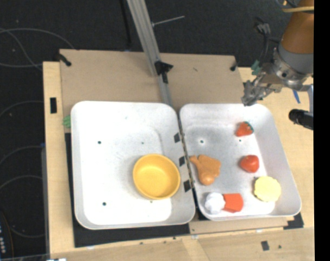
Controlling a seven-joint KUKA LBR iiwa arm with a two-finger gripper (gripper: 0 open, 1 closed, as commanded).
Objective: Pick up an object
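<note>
Six loose things in right bin (pixel 273 125): strawberry (pixel 243 128) nearest, tomato (pixel 249 163), yellow disc (pixel 267 189), orange block (pixel 233 202), white ball (pixel 213 202), tan pear-shape (pixel 206 168). Hand (pixel 252 94) at upper right, just past bin's top rim, nothing visibly held; opening impossible to tell. Best: descend straight onto strawberry, well apart from neighbours, minding the rim. Yellow bowl (pixel 156 176) in left bin (pixel 99 124).
</note>
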